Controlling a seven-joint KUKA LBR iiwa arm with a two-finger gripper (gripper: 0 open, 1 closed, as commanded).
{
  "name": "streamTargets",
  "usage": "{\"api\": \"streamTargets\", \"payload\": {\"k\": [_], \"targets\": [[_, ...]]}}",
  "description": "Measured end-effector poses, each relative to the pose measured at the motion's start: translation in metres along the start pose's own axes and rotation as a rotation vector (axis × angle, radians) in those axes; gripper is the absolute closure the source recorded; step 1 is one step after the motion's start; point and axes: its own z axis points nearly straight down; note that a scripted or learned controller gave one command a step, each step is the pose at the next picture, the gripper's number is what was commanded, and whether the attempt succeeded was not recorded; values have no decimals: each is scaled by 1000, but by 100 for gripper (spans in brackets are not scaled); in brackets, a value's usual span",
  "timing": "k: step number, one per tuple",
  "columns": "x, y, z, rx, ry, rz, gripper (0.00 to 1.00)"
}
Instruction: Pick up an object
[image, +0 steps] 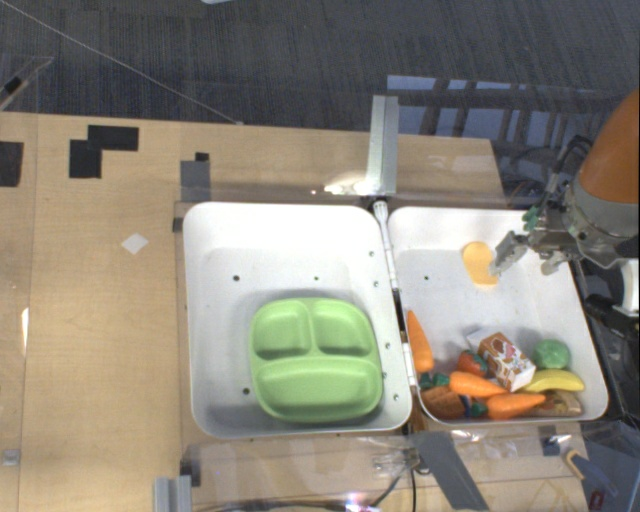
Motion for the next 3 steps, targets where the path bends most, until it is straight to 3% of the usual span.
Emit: {"api": "streamTargets", "payload": {"k": [1, 2, 3], "targets": [[-35, -80, 92, -5, -3, -54, 0], [-35, -81, 92, -4, -2, -53, 0], [38, -90, 108, -20, -5, -53, 0]]}}
